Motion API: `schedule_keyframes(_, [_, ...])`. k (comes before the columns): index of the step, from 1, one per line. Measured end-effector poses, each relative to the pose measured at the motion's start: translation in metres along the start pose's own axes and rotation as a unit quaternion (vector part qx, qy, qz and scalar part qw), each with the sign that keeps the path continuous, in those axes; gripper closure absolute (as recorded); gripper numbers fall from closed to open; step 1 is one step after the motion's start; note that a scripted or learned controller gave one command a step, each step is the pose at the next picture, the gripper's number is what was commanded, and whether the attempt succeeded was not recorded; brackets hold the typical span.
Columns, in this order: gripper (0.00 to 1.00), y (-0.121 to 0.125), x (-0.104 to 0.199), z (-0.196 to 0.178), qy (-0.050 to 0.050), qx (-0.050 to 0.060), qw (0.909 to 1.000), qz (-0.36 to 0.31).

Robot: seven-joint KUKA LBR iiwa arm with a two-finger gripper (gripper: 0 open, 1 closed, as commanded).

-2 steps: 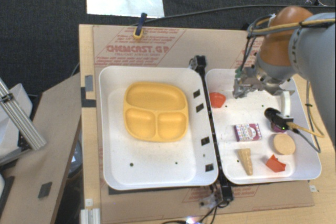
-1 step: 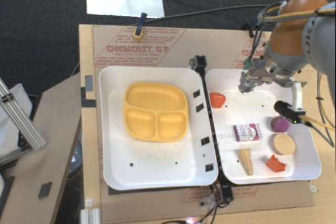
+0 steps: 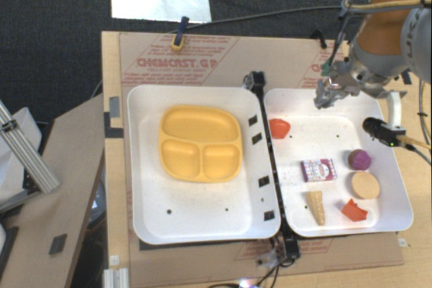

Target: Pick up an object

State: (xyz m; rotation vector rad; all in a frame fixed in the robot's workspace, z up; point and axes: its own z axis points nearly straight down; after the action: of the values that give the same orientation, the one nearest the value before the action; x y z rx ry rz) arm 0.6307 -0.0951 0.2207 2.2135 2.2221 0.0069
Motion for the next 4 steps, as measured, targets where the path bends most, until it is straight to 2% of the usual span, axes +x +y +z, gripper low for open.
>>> schedule_keyframes(1, [1.0, 0.002, 0.0, -0.054, 0.0, 0.0, 1.0, 0.0])
schedule_keyframes(3, [1.0, 0.013, 0.101, -0.044, 0.001, 0.002, 1.0, -0.003])
schedule_keyframes(4, [1.0, 0.005, 0.145, -0.027, 0.001, 0.003, 1.0, -0.002])
